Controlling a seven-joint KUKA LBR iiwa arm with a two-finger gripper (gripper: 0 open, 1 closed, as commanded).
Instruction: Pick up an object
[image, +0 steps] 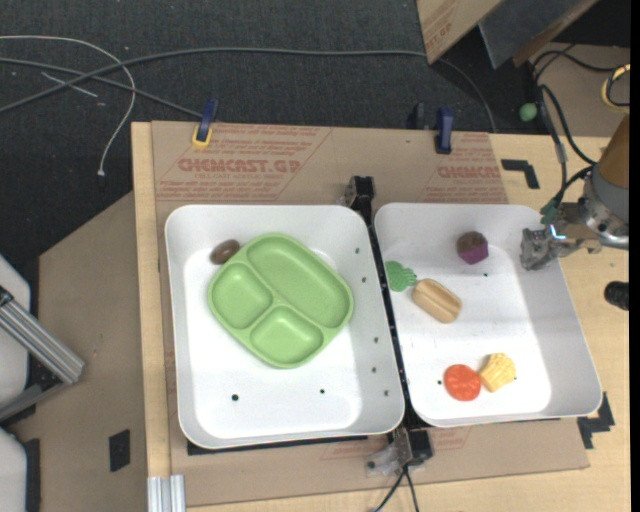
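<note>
Two shallow white bins sit side by side on the counter (150, 300), which is covered with printed cardboard. The right bin (560, 330) serves as the landmark here.

Inside the right bin, a small purple object (472, 247) lies toward its far side, roughly in the middle of its width. Nearer the bin's left wall, a tan bread-like piece (437, 300) rests tilted, and a small green piece (399, 276) lies just beside it, against the left wall. Toward the bin's near edge, a red round object (461, 383) and a yellow object (498, 371) lie touching or nearly touching each other.

The pincer (540, 246) hangs at the far right corner of the right bin, over its right rim, well apart from the red and yellow pair and near, but clear of, the purple object. Nothing is visible between its tips. Whether it is released or clenched cannot be told at this size and angle. The arm (612, 195) enters from the right of the bin.

Left of the right bin, the left bin (195, 400) holds a green divided plate (281, 299) with three compartments, turned at an angle. A small brown object (225, 252) lies just beside the plate's far left edge.

Two clamps, one blue and yellow (206, 121) and one blue (444, 129), grip the cardboard beyond the bins.
</note>
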